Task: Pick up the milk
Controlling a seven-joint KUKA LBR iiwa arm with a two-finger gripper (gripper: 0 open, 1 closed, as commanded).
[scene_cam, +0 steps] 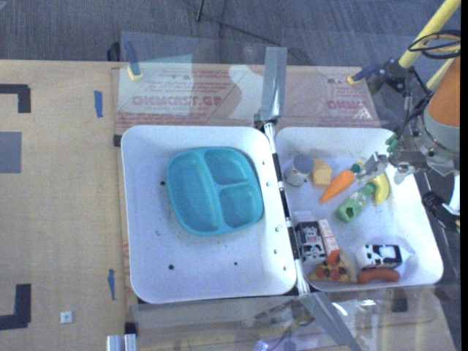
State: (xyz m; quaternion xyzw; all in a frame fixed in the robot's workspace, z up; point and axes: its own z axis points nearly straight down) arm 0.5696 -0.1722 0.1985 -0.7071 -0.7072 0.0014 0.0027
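The milk (313, 241) is a small carton with a black-and-white cow print and a reddish side. It lies flat near the front left of the right bin (424, 229), against the divider. My gripper (386, 167) hangs over the bin's back right, above the banana (381, 189) and just right of the carrot (337, 185). Its fingers (373, 163) stand apart with nothing between them. The milk lies well forward and to the left of the gripper.
The right bin also holds a small grey cup (298, 169), a cheese wedge (322, 172), a green bottle (352, 205), a second cow-print item (382, 254), a sausage (378, 275) and a pizza slice (330, 270). A blue divided plate (214, 190) lies in the left bin (146, 254).
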